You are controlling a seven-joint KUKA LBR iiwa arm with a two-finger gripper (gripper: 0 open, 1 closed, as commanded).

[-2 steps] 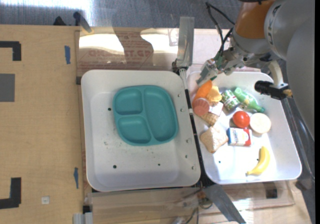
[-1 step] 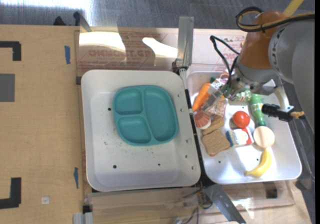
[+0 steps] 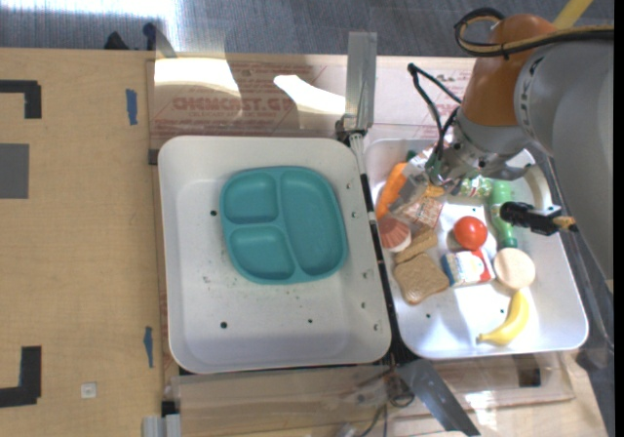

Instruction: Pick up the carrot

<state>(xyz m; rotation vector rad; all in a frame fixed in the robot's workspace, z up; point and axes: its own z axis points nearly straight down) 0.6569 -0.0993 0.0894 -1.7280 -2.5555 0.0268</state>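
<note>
The orange carrot (image 3: 392, 187) lies slantwise at the back left of the right bin (image 3: 556, 328), close to its left wall. My gripper (image 3: 435, 175) is down in the back of that bin, just right of the carrot, over a brownish wrapped item (image 3: 425, 211). The grey arm with its orange band (image 3: 497, 74) comes in from the upper right and hides the bin's back corner.
The right bin also holds a red tomato (image 3: 470, 230), bread slices (image 3: 421, 275), a pale round item (image 3: 515, 267), a green item (image 3: 503, 213), a small box (image 3: 464, 267) and a banana (image 3: 509, 320). A teal divided plate (image 3: 283, 222) lies in the left bin (image 3: 195, 308).
</note>
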